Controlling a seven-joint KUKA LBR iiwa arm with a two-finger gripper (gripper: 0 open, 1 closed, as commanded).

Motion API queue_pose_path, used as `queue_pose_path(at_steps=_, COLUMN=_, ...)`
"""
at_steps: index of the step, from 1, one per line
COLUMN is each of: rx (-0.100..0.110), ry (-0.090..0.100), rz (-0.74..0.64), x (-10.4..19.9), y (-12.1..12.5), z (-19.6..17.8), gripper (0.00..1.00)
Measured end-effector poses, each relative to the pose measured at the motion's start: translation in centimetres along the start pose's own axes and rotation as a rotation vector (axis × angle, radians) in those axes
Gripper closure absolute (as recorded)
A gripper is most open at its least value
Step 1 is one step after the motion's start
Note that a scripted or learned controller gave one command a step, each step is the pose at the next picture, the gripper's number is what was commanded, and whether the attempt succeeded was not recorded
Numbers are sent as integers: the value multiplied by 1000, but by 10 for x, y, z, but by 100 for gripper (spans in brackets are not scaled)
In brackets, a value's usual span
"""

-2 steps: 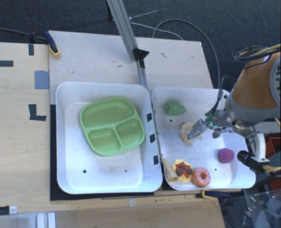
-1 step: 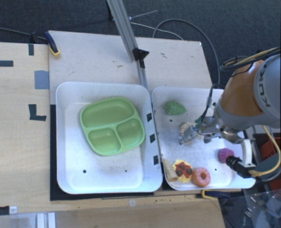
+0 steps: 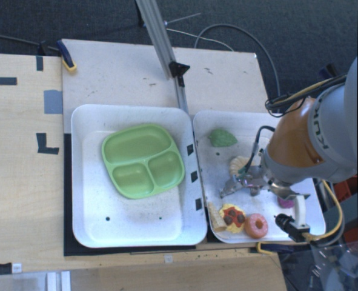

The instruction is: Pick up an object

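Note:
My gripper hangs low over the middle of the right bin, reaching in from the right under the orange-banded wrist. A pale beige item lies just beyond it, touching or nearly touching its tip. A green leafy piece rests near the bin's far left corner. Along the near edge lie a pizza slice and a pink-glazed doughnut. A small purple item peeks out beneath the arm. I see nothing held.
The left bin holds a light green divided plate. A metal pole slants down to the divider between the bins. Cables run behind and to the right of the right bin. The arm covers the right bin's right side.

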State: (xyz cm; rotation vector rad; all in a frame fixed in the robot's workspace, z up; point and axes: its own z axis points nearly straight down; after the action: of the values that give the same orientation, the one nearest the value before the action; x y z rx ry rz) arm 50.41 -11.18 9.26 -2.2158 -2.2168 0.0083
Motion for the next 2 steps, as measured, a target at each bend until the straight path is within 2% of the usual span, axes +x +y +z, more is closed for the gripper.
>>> queue_pose_path(at_steps=1, rx=-8, ry=-2, rz=0, x=0, y=0, z=3, gripper=0)
queue_pose_path(at_steps=2, rx=-6, ry=0, rz=-1, x=1, y=0, z=-7, gripper=100)
